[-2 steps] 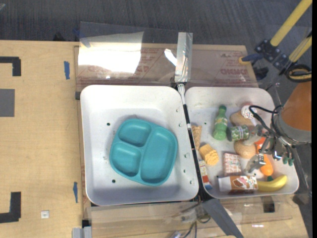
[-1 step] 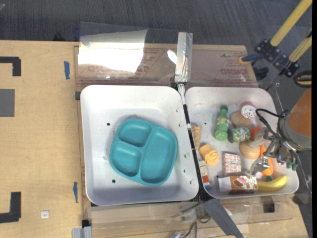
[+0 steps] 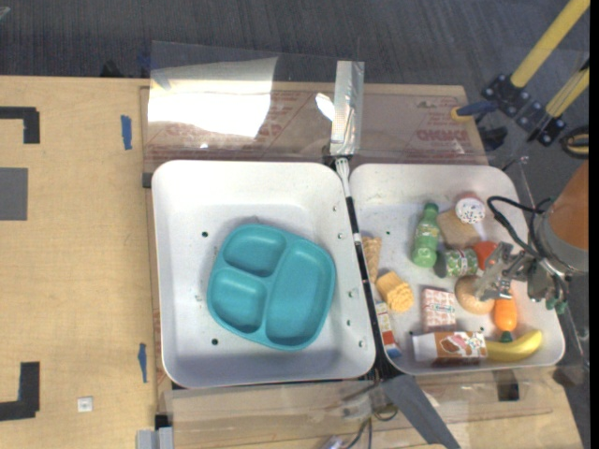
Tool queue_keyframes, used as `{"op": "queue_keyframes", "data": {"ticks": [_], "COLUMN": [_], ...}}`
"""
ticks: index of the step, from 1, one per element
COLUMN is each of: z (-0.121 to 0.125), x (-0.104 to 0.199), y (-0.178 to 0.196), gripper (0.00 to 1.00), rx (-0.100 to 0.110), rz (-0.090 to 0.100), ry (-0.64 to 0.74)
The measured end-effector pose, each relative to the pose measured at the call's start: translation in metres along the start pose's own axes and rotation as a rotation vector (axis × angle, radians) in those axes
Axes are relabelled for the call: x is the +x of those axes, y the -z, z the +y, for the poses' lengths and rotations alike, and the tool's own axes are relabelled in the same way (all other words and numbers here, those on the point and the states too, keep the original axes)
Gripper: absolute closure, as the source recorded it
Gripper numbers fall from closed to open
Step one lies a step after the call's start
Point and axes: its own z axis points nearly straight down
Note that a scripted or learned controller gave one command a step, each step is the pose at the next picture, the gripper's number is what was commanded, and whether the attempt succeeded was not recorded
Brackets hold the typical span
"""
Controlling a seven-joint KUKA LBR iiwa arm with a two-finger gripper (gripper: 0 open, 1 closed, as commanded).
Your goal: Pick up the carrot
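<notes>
Camera view: gripper [image 3: 501, 286] above carrot [image 3: 505, 316]; its state can't be told; no label is readable.

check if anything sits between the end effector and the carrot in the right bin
Nothing visible does. The end effector hangs right above the carrot, near the right bin's right side. Neighbours crowd it, though: a banana just below the carrot and a round cookie to its left. Whether the carrot is gripped cannot be told.
</notes>
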Motion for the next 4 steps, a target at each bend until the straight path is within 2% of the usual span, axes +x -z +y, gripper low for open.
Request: {"op": "queue_keyframes", "data": {"ticks": [1, 2, 3, 4], "z": [0.034, -0.011, 0.034, -0.005], "x": [0.011, -0.032, 0.003, -0.02], "y": [0.043, -0.032, 0.077, 0.047], "gripper": [1.0, 1.0, 1.0, 1.0], "rx": [-0.015, -0.032, -0.041, -0.058], "rz": [0.069, 0.059, 0.057, 0.058], "ry": [0.384, 0.964, 1.185, 1.484]}}
